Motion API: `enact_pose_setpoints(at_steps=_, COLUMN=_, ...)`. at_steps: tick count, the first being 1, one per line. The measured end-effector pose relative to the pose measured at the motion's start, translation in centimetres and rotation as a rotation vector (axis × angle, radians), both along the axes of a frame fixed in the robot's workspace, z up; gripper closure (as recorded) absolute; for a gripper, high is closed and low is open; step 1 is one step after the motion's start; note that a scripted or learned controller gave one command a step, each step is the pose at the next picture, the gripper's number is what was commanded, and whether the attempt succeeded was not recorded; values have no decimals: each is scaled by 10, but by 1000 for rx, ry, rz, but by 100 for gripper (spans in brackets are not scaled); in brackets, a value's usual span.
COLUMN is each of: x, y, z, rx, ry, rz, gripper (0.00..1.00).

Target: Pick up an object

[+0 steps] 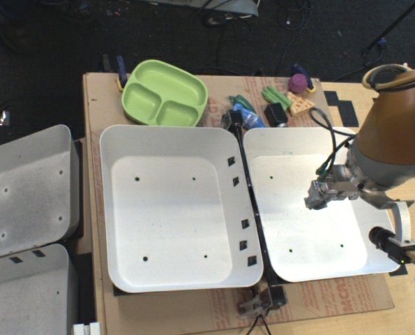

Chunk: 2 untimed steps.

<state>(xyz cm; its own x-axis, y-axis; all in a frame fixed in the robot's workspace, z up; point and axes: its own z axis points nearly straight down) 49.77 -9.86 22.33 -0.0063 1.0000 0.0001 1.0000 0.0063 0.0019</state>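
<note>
Tool [317, 199] low over right bin [291, 257], finger state unclear

The pincer [317, 195] hangs over the right bin [291, 159], beside the left bin [123, 152]. On the bench [95, 110] at the far edge (behind both bins) lie a green divided plate [164, 94] and small toys [291, 96].

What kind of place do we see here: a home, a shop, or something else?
Most likely a robotics lab. A robot arm reaches over two white bins on a cardboard-covered bench, and loose cables run across the dark floor behind.
</note>
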Motion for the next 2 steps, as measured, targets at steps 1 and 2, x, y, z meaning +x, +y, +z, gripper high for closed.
enact_pose_setpoints(at_steps=1, x=2, y=54, z=-2, rx=1, ry=3, rz=0, gripper=100)
enact_pose_setpoints(at_steps=2, x=26, y=106, z=-1, rx=0, ry=0, rz=-1, gripper=100)
